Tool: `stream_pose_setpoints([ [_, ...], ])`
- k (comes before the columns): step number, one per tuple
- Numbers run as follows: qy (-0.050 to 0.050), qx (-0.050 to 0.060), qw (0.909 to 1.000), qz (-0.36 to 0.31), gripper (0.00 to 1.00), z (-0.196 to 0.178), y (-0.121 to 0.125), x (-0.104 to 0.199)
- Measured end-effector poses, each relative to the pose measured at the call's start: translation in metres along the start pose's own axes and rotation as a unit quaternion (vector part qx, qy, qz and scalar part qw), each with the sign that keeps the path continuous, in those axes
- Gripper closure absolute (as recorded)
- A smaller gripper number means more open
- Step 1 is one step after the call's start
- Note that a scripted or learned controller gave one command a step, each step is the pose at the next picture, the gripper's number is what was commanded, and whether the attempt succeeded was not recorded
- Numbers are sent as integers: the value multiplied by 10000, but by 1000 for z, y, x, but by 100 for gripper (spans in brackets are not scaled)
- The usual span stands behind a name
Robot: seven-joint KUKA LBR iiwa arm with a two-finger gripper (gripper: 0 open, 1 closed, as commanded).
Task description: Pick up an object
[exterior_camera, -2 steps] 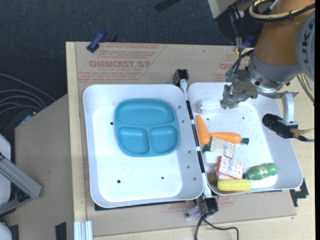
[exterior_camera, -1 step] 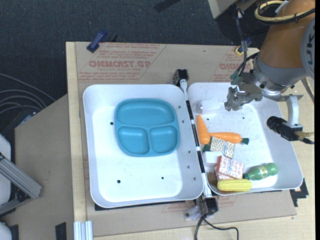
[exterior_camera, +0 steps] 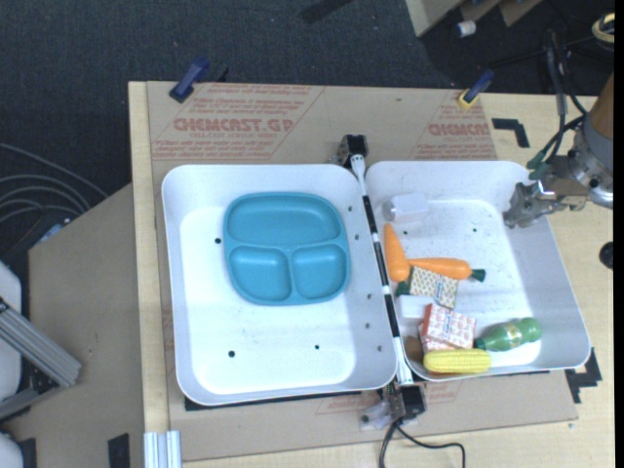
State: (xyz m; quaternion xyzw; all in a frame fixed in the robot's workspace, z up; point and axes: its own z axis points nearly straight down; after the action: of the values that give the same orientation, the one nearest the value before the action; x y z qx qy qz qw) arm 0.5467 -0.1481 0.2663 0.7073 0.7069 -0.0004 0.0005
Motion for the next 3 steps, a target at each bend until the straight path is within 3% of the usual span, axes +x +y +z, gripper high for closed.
stream_pose_setpoints([
  [1, 4, -10, 10000, -10, 100, 20, 49, 46],
  [2, 16, 16, 10000, -8, 100, 19, 37, 96],
  [3, 9, 17, 10000, 0, 100, 19, 19, 84],
])
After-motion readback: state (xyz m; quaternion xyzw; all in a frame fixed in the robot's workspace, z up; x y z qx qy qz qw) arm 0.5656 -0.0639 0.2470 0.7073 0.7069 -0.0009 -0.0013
